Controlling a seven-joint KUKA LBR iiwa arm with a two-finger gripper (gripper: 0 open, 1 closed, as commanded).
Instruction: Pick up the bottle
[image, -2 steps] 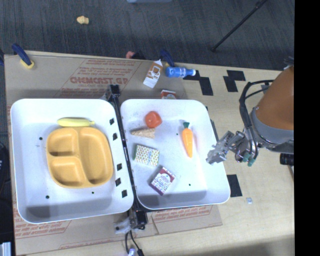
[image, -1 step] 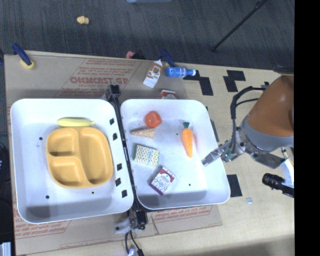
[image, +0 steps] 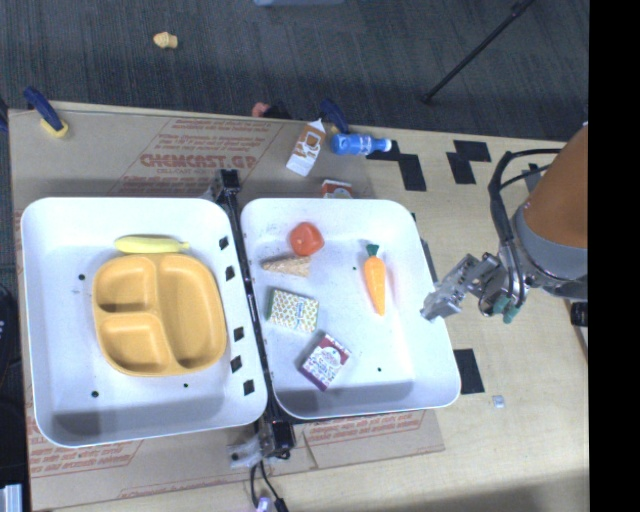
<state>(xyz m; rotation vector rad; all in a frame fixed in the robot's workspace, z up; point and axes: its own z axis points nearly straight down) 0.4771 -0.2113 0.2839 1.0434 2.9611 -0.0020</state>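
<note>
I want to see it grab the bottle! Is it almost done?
Not yet. Nothing looks done: the blue bottle lies on the bench behind the right bin, untouched. The claw is beside that bin's right edge, far from the bottle. Reaching, gripping and lifting are all left.

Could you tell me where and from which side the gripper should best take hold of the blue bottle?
Grip the bottle across its blue body, coming from above: it lies on its side on the bench beyond the right bin, neck towards the arm.

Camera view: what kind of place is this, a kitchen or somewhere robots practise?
Probably a robot test bench: a robot arm beside two white bins, pretend food like a carrot, and a dark stand leg on the floor.
</note>
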